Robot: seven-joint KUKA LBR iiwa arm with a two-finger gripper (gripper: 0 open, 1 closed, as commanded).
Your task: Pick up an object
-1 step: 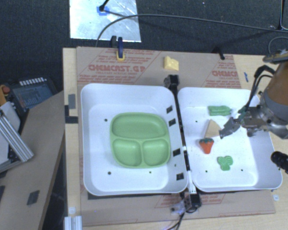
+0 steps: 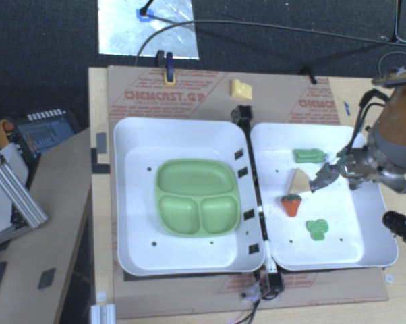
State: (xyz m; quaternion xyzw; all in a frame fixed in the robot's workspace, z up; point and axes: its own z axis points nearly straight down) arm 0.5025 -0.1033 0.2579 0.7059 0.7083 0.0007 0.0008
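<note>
Green plastic, a 3-compartment tray [image 2: 193, 196] lay in the left bin [image 2: 132, 144]. Right of it, in the right bin [image 2: 375, 248], sat a carrot [image 2: 292, 204], a tan wedge [image 2: 299, 179], green toys [image 2: 317, 229]. The gripper [image 2: 322, 179] hovered beside the wedge, fingers slightly spread, holding nothing.

Red print on brown cardboard sheet [image 2: 189, 90] lying under the two bins, well away from the end effector [image 2: 319, 183], up and to its left in the view: reads roughly "CHEMCAST GP", last letters uncertain. Same red print repeats on the cardboard's other half [image 2: 314, 103], above the end effector and closer to it, partly cut off by the bin rim; legible only as "CHEMC...". Device with a display at far left: characters too small to read.
</note>
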